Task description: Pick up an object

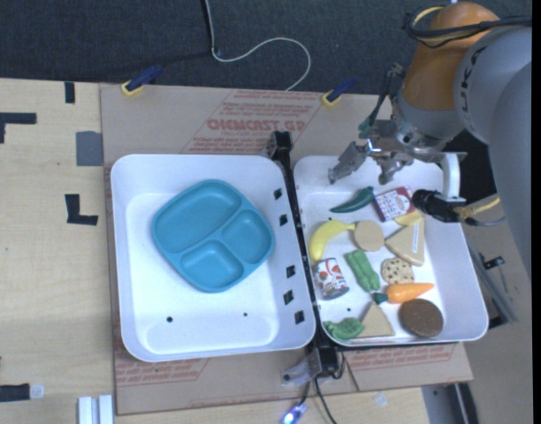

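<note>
Cardboard (253,126) covers the bench at the centre of the frame, with the two white bins set side by side on it. The left bin (133,237) holds a blue divided plate (213,234), lying tilted in its middle with its three compartments bare. The right bin (460,272) carries a clutter of toy food. Nearest the divider are a yellow banana (326,235) and, below it, a small red-and-white can (331,277); a green leafy piece (343,329) lies at the bin's lower left corner. Moving right: a dark green pepper (353,201) near the top, a round tan biscuit (369,236), a green pea pod (363,270), and a pale wedge (377,319) toward the bottom. Further right sit a red-and-white packet (392,204), a round cracker (395,269), a cheese wedge (410,241), an orange carrot (408,291) and a brown round disc (422,318) in the lower right. The gripper (369,162) hangs over the upper part of the right bin, just above the pepper and the packet, its fingers spread apart with nothing between them. The grey arm (496,69) with its orange band enters from the upper right of the frame.
</note>
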